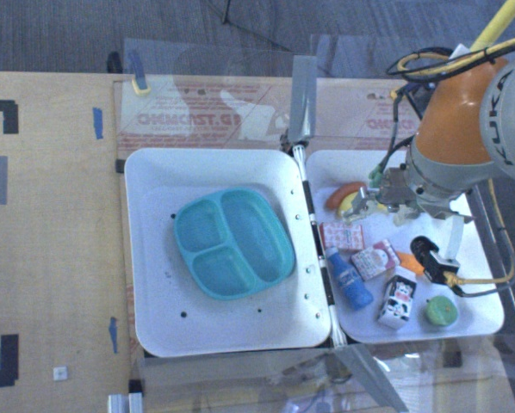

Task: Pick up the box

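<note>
Plywood tabletop (51,231) with two white bins. Left bin (145,179) has a teal divided plate (233,242). Right bin (486,312) is cluttered: blue bottle (350,280), pink box (341,236) near the middle, green ball (441,311). Tool (385,192) hangs just above-right of the box, can't tell its opening.

Toys crowd the right bin (490,317); the teal tray (233,242) occupies the left.

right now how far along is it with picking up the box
Done: the arm has reached into the right bin and hangs over its upper part. In hand: nothing I can see. Left: the whole pick. The black-and-white box lies on the bin floor, apart from the gripper, beside a blue bottle and green ball.
</note>
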You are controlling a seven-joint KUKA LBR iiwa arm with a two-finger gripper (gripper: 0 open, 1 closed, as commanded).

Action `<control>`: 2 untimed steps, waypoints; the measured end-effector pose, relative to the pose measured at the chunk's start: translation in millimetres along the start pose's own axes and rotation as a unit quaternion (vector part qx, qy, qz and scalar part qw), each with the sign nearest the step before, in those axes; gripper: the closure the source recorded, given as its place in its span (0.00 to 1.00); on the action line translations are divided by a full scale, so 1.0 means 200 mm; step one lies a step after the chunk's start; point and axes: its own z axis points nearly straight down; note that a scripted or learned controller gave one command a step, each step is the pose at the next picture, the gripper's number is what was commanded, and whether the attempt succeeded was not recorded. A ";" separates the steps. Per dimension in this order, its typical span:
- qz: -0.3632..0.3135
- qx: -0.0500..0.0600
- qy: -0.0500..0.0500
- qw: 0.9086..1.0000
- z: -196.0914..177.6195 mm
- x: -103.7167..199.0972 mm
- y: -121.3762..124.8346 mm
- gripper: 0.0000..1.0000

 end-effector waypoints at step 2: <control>-0.077 -0.012 -0.001 0.997 0.45 -0.14 -0.04 0.00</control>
